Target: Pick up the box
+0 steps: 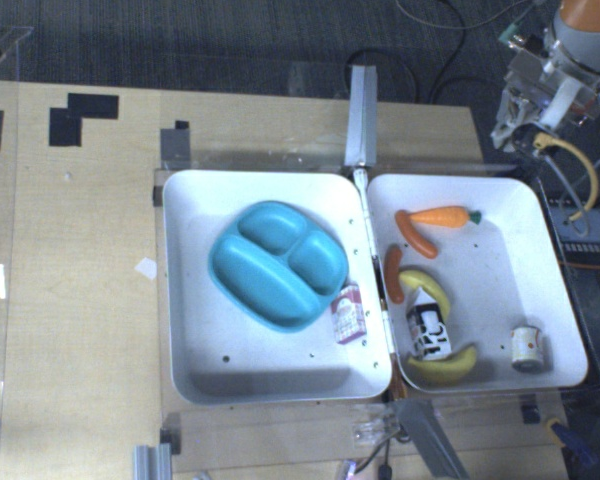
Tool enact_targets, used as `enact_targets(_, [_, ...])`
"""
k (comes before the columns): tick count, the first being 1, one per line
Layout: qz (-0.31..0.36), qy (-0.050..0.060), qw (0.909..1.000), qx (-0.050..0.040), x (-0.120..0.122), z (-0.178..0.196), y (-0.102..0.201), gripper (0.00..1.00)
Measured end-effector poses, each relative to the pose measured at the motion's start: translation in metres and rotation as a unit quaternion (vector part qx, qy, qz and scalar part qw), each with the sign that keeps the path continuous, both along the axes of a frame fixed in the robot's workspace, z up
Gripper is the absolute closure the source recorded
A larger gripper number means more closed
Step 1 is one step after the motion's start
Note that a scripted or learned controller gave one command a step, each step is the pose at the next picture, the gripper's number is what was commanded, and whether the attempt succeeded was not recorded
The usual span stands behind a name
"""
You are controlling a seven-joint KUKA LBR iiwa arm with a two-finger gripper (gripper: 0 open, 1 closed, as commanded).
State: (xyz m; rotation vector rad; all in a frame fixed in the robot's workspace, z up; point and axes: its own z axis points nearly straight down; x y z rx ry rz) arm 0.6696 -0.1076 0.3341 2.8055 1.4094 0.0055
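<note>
A slanted overhead view of a counter (pixel 90 318) carrying two shallow white bins side by side. The robot arm enters at the upper right corner, and its tool (pixel 515 128) hangs above and outside the far right corner of the right bin (pixel 555 258), well apart from everything inside. Whether the tool is released or clenched cannot be told from here; nothing visible is in its grasp.

The box (pixel 349 314), a small pinkish-white carton, lies in the left bin (pixel 185 268), far from the tool and diagonally across from it, beyond the divider between the bins. It rests just beside the near right edge of a blue divided plate (pixel 278 264), close to that bin's right wall.

Nearer the tool, in the right bin, lie a toy carrot (pixel 442 217), two sausages (pixel 416 234) (pixel 393 274), two bananas (pixel 427 290) (pixel 442 365), a black-and-white carton (pixel 431 332) between the bananas, and a small can (pixel 525 346) toward the near right corner.

The task appears to be at its start: the reach toward the box has not begun. The next move likely calls for carrying the tool across the right bin and over the divider, then descending on the box, with care for the tight space between plate and wall.
</note>
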Motion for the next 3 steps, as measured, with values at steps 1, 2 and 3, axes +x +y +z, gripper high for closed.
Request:
enact_targets(1, [-0.109,0.001,0.9941,0.0011,0.000,-0.138,0.044,1.00])
enact_targets(2, [-0.113,-0.001,0.9935,0.0007,-0.008,-0.006,0.018,1.00])
enact_targets(3, [-0.132,0.000,0.9913,0.0002,-0.008,-0.005,-0.051,1.00])
